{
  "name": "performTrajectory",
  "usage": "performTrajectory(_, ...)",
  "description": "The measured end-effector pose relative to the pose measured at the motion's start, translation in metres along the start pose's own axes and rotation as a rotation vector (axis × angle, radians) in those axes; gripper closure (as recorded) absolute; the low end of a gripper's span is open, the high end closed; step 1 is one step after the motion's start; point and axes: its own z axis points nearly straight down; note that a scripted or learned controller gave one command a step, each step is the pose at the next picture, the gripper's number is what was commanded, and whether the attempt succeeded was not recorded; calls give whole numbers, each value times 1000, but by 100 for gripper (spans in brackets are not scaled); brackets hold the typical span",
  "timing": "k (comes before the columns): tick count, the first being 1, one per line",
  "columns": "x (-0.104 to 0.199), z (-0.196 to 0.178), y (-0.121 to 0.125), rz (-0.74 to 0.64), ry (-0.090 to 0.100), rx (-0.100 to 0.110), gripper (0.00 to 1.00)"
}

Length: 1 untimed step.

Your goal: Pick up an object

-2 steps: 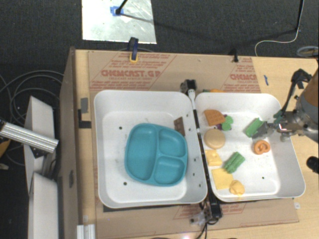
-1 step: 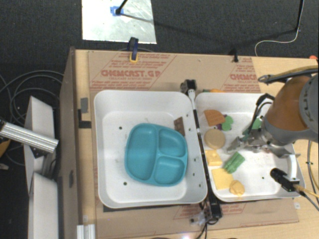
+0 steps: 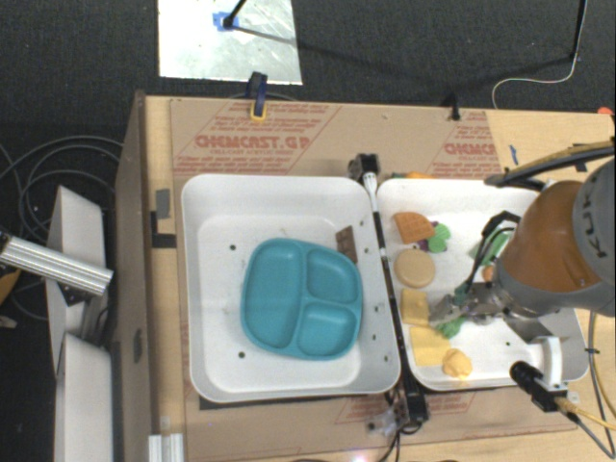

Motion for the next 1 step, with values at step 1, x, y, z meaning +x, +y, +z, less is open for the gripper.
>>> performTrajectory(1, 1, -10, 3, -4, 7, 0, 100)
